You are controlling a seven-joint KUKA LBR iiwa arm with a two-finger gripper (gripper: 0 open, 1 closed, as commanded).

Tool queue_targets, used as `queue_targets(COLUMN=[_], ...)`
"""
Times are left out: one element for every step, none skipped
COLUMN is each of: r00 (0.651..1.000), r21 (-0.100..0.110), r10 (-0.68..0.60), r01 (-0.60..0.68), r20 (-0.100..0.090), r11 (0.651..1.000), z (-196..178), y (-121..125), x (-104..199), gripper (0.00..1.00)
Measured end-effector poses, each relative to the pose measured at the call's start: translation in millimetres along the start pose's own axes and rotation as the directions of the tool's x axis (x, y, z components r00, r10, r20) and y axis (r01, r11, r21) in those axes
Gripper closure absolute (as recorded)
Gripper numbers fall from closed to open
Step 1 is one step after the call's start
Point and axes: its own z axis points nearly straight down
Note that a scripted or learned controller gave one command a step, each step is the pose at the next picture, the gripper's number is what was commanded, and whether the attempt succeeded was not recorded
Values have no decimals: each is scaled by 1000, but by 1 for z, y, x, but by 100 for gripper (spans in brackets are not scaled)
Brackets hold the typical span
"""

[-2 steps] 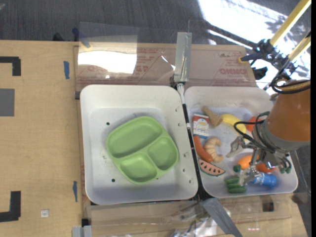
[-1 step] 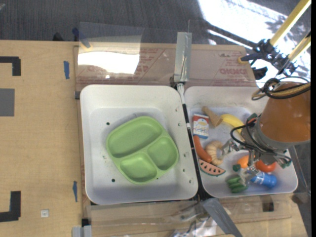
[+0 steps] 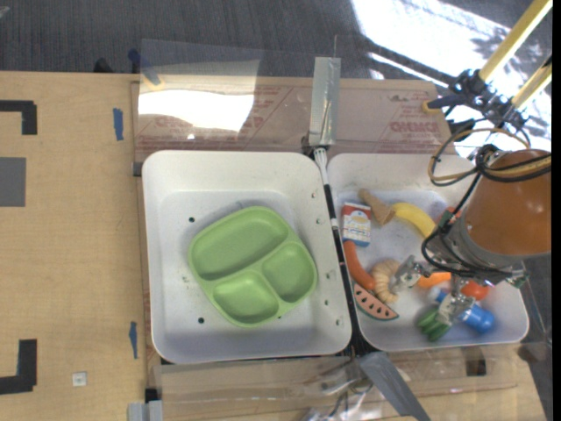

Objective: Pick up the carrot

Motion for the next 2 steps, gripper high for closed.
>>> queue_targets(r00=[998,995], r21=[11,19], r10=[-57,102], r01=[57,-102], r20=[-2,5], r11=[998,995], z=[-2,-3], y=[7,3], x=[-4,1], gripper=[0,0])
